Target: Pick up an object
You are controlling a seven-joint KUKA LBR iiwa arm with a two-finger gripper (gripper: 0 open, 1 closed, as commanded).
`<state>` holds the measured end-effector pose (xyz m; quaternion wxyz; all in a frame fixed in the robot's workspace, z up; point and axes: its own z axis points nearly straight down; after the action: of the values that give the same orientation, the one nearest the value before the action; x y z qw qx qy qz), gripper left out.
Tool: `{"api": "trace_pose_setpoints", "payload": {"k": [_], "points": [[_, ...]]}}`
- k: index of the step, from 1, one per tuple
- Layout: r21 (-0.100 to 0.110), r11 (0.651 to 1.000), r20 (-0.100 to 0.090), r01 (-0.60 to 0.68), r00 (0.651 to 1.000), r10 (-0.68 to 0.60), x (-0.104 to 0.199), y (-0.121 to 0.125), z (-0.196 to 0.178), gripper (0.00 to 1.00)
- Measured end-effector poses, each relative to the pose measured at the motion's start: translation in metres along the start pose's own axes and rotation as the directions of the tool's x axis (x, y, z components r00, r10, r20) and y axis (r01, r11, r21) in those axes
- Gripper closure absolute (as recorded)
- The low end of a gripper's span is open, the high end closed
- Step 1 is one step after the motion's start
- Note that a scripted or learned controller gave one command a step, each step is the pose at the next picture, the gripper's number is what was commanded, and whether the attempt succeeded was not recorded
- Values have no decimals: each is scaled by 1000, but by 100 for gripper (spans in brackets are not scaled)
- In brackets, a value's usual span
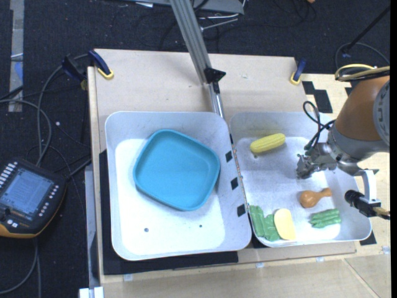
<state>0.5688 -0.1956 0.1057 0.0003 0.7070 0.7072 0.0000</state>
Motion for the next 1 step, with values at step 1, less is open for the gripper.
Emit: {"api": "trace_pose_setpoints", "payload": {"k": [1], "points": [[-5,1000,1,0,1000,0,1,6,-62,100]]}}
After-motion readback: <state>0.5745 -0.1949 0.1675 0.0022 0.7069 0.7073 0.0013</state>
